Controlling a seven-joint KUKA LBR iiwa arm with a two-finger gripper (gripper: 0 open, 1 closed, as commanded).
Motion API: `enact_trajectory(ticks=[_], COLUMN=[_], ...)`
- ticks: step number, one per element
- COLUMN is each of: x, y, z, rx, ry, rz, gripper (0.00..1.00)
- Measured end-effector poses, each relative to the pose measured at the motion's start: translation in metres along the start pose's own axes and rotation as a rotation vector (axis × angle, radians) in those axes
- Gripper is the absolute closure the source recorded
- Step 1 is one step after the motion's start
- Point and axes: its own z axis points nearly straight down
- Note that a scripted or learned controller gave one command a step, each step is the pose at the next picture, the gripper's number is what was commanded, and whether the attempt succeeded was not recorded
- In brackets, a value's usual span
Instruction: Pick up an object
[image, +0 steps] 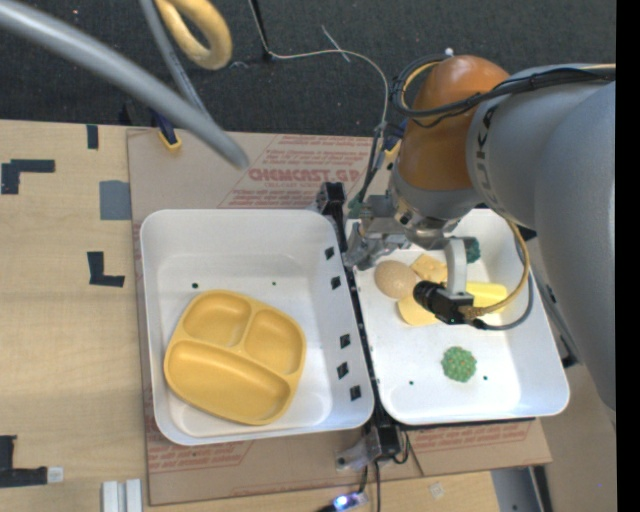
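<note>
Two shallow white bins sit side by side on the surface (60, 330). The grey arm (560, 140) comes in from the right, its orange band (450, 110) bulging above the wrist, and it bends down over the upper part of the right bin (520, 400). The claw (385, 240) hangs at that bin's upper left corner, close to the divide between the bins; whether it is spread or pressed together cannot be told.

The left bin (160, 250) holds a yellow divided plate (235, 355) with three compartments, lying flat near its lower left.

In the right bin, just below the wrist, lie a tan egg-shaped piece (393, 279), yellow pieces (488, 293) partly hidden by a black fitting (440, 301) and a small teal bit (472, 250). A small round green object (459, 364), knobbly like broccoli, lies apart from them, lower in the bin.
</note>
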Motion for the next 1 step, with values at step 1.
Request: enact_trajectory(ticks=[1], x=[0.0456], y=[-0.0245], z=[0.0009], rx=[0.001], ry=[-0.001], rz=[0.001], gripper=[1.00])
